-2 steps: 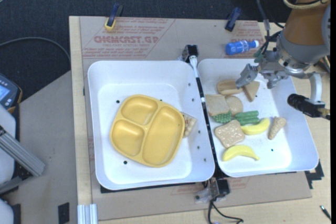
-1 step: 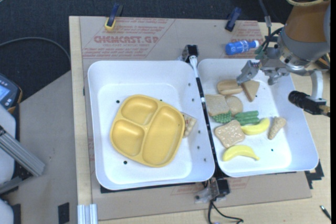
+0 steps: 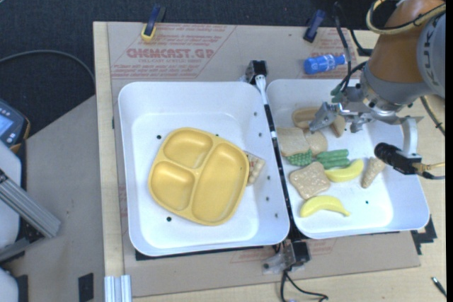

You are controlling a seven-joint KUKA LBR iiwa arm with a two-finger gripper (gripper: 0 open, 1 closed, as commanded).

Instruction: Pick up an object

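Grey and orange, the arm is hovering its gripper [image 3: 338, 121] over the right bin [image 3: 407, 212], above toy food, fingers splayed open, we are seeing nothing between them.

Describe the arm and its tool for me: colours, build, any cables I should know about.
The arm is grey with a broad orange band above the wrist. The tool at its end is small, metallic grey, with thin dark fingers. Black cables run along the wrist, a yellowish one loops over the orange band, and a black part sticks out below it.
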